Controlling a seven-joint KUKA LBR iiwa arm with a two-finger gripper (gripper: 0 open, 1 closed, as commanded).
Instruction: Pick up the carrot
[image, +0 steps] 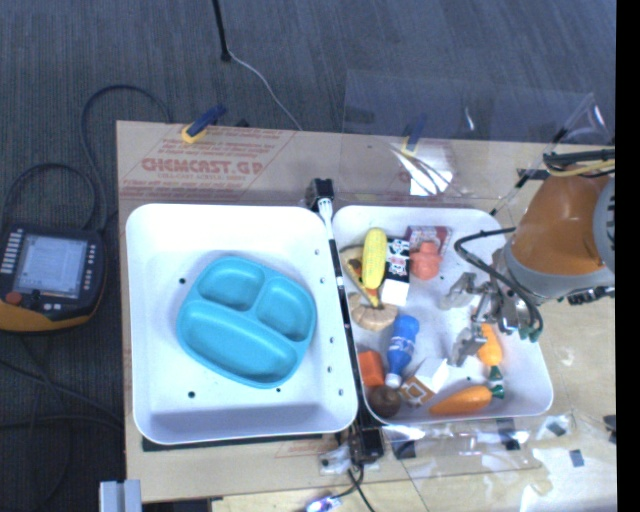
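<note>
The carrot is orange and tapered. It lies along the front wall of the right bin, with its green top toward the right. My gripper hangs over the right half of that bin, behind the carrot and apart from it. Its two metal fingers are spread open, and nothing shows between their tips. A smaller orange piece sits right beside the nearer finger, just behind the carrot's green end.
The right bin also holds a banana, a blue bottle, a red-orange fruit, a wooden disc and an orange cup. A blue divided plate lies in the left bin. A teach pendant lies at the far left.
</note>
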